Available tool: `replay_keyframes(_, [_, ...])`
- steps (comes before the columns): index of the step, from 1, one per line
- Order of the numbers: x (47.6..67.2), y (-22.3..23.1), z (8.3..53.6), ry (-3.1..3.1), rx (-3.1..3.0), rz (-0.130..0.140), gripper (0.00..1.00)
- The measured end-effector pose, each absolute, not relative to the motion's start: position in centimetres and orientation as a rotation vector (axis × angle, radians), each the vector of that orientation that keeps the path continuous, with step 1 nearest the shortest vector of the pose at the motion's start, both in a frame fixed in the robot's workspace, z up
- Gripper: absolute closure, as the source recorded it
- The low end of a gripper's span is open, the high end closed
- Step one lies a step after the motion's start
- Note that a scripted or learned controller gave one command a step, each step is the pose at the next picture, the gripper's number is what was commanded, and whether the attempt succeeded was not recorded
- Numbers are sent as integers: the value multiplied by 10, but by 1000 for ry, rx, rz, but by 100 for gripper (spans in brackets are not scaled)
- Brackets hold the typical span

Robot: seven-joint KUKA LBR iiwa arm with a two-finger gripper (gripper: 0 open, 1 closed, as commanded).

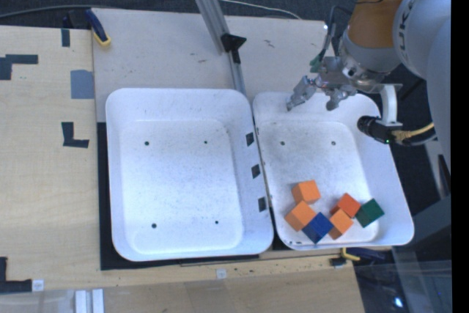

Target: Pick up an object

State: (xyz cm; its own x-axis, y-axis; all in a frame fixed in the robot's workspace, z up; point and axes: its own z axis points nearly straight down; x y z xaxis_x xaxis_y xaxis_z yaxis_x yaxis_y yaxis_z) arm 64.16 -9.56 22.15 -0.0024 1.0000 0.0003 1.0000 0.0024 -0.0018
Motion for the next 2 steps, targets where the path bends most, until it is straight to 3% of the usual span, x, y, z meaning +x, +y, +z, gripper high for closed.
replay_keyframes(1, [571,-39,209,-2222,-2212,6,0])
replay_keyframes(2, [527,-94,149,-2210,-2223,13,0])
